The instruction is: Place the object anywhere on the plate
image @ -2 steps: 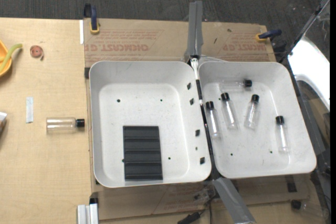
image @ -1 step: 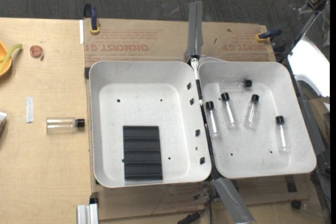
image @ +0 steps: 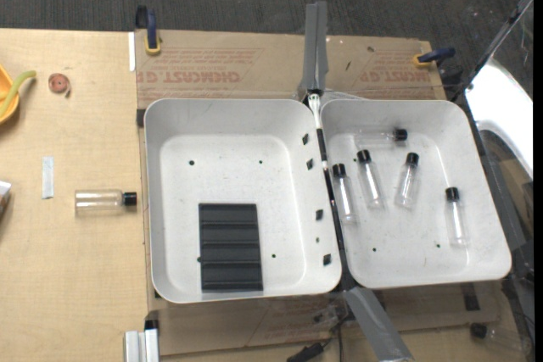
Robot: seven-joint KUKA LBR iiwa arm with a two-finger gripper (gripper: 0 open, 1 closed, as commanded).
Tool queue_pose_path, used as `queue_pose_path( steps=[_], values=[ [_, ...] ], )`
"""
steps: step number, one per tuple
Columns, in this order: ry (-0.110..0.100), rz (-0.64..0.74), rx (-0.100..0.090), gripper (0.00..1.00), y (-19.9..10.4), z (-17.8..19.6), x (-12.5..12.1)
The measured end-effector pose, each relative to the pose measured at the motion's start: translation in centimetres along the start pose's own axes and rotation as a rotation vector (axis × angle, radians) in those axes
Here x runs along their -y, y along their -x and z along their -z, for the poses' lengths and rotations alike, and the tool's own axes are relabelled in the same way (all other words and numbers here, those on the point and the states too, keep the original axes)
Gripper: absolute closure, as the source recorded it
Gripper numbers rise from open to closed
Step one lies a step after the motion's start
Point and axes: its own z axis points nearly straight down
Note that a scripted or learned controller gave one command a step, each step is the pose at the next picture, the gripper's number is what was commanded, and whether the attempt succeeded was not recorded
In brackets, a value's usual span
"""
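Camera view: black ribbed plate (image: 229, 247) lies flat in left bin (image: 153, 182), toward near edge, nothing on it. Five clear black-capped vials (image: 370, 178) lie loose in right bin (image: 480, 150), apart from each other; one lies crosswise near far wall. Spare vial (image: 103, 199) lies on bench (image: 76, 284), left of the bins.

A clear vial (image: 104, 199) lies on the wooden bench (image: 68, 284).
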Motion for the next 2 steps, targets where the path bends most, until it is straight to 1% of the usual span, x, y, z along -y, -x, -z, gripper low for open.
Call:
queue_pose_path(
  steps=[1,2],
  values=[
    [0.001,-0.181,-0.002,0.0,-7.6,0.0,4.2],
    [0.0,-0.128,0.0,0.0,1.8,0.0,0.7]
  ],
)
